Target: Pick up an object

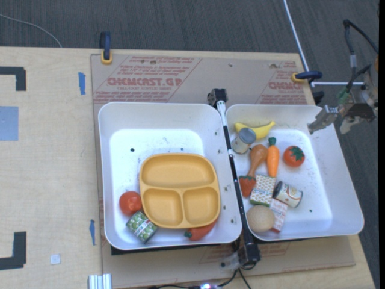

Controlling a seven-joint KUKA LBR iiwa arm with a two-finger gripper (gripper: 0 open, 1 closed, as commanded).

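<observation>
lower left: yellow divided tray in left bin, tomato beside it | lower right: right bin holds bread roll, can, carrot, banana | upper right edge: gripper above bin rim, jaw state cannot tell, nothing seen held | progress: pick not begun; descent, grasp, lift remain
</observation>
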